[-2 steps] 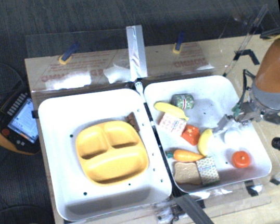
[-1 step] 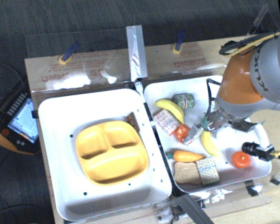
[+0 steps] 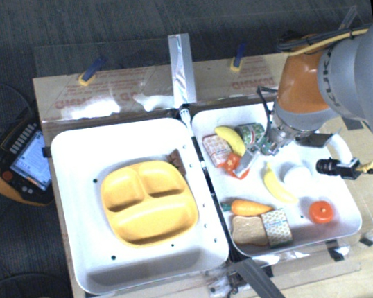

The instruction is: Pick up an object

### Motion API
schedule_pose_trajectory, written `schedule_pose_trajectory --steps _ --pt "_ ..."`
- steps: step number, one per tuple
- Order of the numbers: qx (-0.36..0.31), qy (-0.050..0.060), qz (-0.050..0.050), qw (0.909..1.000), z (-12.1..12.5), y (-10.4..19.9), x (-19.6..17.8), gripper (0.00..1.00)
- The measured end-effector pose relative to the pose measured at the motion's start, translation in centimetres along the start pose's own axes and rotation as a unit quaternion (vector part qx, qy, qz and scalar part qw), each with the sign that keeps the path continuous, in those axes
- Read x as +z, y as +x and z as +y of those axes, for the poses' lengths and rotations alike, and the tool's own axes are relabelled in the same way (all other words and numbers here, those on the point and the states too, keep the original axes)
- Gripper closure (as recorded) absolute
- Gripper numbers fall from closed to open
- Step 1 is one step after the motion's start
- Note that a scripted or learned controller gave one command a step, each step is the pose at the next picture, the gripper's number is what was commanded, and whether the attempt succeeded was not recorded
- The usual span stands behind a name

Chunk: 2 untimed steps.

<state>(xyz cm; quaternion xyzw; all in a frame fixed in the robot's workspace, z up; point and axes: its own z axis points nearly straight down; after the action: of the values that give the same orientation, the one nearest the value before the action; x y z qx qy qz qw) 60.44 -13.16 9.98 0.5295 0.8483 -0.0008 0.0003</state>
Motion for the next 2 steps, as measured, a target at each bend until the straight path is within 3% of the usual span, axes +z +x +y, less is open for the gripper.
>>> schedule_pose_trajectory --steps 1,2 --pt "0.207 -0.004 -0.001 0.9784 1.0 -2.7 1.0 0.0" --pt "0.285 0.04 0.011 0.9578 3.2 -2.6 1.0 0.0"
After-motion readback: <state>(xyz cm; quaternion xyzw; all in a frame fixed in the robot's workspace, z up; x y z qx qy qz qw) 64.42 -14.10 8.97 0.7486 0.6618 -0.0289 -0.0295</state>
